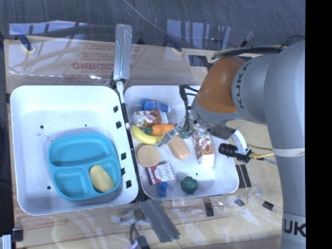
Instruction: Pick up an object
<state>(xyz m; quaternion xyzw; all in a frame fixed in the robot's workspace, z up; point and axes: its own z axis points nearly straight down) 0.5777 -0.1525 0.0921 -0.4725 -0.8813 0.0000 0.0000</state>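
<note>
My gripper (175, 134) is low in the right bin (228, 178), among the objects near its middle. It sits just above a tan bread roll (179, 149), to the right of an orange carrot (162, 129) and a yellow banana (144, 136). A white and red carton (204, 149) lies right of it. Nothing is visibly held. Also in this bin are a blue bottle (154, 106), a snack packet (147, 118), a round tan disc (149, 155), a red box (160, 173), a small blue piece (162, 190) and a green vegetable (189, 184).
The left bin (31, 113) holds a blue divided tray (78, 152) with a yellow lemon-like object (102, 178) in its front right compartment. The grey arm with its orange band (220, 87) covers the right bin's back right corner.
</note>
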